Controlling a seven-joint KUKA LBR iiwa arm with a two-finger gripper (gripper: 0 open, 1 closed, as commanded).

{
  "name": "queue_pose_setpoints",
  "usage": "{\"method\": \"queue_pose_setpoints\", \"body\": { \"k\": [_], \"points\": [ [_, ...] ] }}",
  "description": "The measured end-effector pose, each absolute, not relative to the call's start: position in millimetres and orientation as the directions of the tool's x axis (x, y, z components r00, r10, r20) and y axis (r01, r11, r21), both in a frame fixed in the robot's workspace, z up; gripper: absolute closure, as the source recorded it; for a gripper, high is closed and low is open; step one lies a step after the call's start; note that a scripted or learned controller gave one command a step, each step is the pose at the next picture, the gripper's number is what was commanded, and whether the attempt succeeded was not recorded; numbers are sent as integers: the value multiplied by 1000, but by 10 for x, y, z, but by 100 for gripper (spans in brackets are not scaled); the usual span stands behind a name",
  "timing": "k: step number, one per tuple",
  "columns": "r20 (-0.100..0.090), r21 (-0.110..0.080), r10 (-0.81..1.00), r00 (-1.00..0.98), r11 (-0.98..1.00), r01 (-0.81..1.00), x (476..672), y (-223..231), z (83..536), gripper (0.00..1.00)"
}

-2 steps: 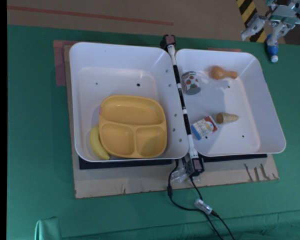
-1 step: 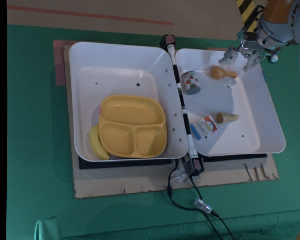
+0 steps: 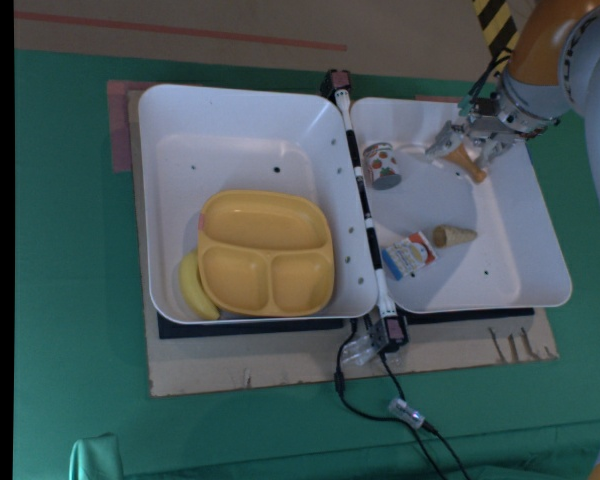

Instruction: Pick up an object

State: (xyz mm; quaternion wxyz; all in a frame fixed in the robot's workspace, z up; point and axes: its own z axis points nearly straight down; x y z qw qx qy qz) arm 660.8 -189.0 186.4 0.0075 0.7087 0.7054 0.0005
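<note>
Nearest the camera, cables [image 3: 380, 393] trail across the green tabletop [image 3: 70, 268] in front of both bins.

Left bin [image 3: 180, 118]: a yellow divided plate [image 3: 265, 253] lies flat, with a banana [image 3: 193, 288] touching its left edge.

Right bin [image 3: 530, 258]: a small carton [image 3: 410, 255] lies near the front-left, just beside a cone-shaped object [image 3: 454, 235]. Further back, a patterned cup [image 3: 382, 166] lies tilted near the dividing wall.

At the far side of the right bin, the pincer [image 3: 472, 148] hangs over the bin floor. An orange-tan object [image 3: 467, 160], similar in colour to the cone, appears to sit between its fingers, so the pincer reads as clamped on it; the contact itself is too small to confirm.

Handling judgement: the object is probably light, rigid and smooth. A tapered shape tends to slide out of flat fingers, so hold should be taken across the widest part, with the fingers square to its axis. Grip appears marginal; lift slowly.
</note>
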Motion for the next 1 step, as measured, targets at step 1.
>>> {"method": "queue_pose_setpoints", "body": {
  "k": [1],
  "points": [
    [-18,25,1000,10,-9,1000,6635,-1926,2053,100]
  ]
}}
